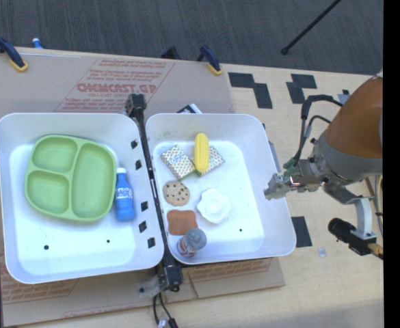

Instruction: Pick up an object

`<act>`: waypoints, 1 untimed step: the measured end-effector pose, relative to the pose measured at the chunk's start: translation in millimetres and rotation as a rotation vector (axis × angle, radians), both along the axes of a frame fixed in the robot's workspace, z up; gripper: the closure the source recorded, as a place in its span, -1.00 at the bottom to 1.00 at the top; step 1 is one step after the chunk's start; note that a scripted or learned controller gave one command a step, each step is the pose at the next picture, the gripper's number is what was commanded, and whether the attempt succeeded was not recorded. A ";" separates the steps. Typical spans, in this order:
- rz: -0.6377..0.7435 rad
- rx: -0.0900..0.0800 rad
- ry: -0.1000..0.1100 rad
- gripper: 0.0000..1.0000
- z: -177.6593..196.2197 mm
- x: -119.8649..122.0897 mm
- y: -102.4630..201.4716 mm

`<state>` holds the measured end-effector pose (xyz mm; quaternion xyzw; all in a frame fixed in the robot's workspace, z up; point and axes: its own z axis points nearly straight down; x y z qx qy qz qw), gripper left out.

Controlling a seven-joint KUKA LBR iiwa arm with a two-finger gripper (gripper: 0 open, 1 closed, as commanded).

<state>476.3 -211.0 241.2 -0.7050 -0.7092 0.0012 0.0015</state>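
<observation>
Camera view, left to right: green three-compartment plastic plate (pixel 70 180) and small blue bottle (pixel 124 195) in left white bin (pixel 8 251); yellow corn-shaped toy (pixel 201 152), round chocolate-chip cookie (pixel 177 193) and white lumpy piece (pixel 215 206) in right white bin (pixel 254 234), all lying untouched. Further right, grey two-finger gripper (pixel 276 186) at that bin's right rim, apart from every candidate, with nothing visibly carried; impossible to tell whether spread or closed. Judged barely begun: choosing, reaching, grasping and lifting all left to do.

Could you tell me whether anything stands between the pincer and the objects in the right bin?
Only the right bin's own raised rim. The pincer sits just outside that rim, and the nearest item, the white piece, lies beyond it with bare bin floor between.
</observation>
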 end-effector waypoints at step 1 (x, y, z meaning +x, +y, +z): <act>0.002 0.000 -0.001 1.00 1.0 0.6 4.0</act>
